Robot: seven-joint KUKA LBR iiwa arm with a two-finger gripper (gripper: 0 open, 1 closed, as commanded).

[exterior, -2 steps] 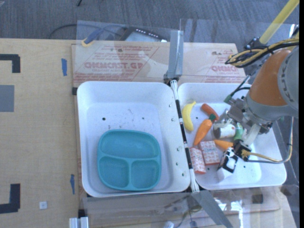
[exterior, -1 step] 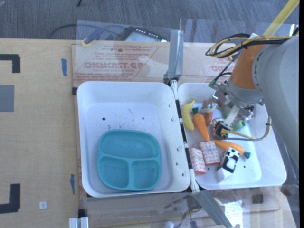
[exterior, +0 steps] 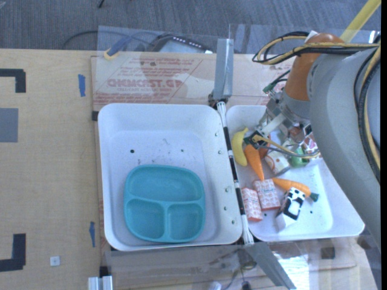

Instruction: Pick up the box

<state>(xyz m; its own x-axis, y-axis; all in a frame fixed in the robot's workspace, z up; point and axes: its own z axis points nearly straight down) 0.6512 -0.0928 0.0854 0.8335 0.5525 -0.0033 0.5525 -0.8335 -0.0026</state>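
Wooden bench [exterior: 48, 162] under grey carpet backdrop, two white bins side by side on it. Task's thing: the box, best guess the small pink-red carton [exterior: 267, 194] lying flat near the front edge of the right bin [exterior: 338, 219], a second similar red packet [exterior: 251, 204] just beside it on the side toward the divider; could be either, labels too small to read. Around them: an orange carrot [exterior: 291, 186] touching or nearly touching the carton's far side, a black-and-white cow-pattern item [exterior: 292, 204] just beside, another carrot [exterior: 254, 162] and a yellow banana [exterior: 239, 147] along the divider edge, more jumbled toys toward the bin's back. Gripper [exterior: 266, 133] hangs over the back half of that bin near the banana, well apart from the carton; whether it is released or clenched, cannot tell, nothing visibly grasped. Left bin [exterior: 157, 125] carries a teal divided plate [exterior: 164, 203] at its front. Progress: pick not done, box on bin floor; approach, grasp and lift all left, judging from this.
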